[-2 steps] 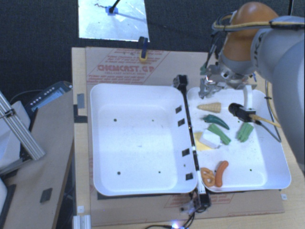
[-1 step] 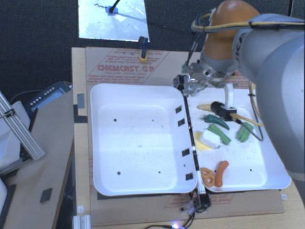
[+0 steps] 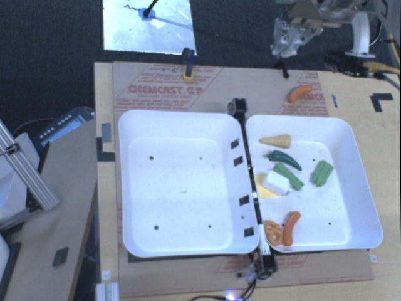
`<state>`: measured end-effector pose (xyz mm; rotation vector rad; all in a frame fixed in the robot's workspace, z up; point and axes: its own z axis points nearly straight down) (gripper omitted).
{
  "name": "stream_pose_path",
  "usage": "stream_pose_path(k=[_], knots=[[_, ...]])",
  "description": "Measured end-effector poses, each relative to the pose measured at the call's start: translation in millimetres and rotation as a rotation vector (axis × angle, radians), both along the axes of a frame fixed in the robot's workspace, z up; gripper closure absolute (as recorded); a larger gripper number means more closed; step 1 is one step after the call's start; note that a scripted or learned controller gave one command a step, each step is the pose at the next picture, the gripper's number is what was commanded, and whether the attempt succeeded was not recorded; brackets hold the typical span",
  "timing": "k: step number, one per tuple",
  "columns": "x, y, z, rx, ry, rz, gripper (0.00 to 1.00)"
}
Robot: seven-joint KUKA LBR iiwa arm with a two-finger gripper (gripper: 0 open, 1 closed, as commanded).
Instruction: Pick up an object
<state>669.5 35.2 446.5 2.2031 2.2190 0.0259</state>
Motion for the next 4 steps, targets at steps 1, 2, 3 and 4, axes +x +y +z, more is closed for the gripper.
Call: stream_pose_path(k=[1, 2, 3, 4], knots=[[-5, 57, -185, 0.000, 0.037, 0.001, 1.00], [-1, 147, -111, 0.002, 0.013, 0.004, 1.00], [-3, 203, -236, -0.001, 0.030, 0.001, 1.00], [-2, 199, -275, -0.002, 0.024, -0.004, 1.00]])
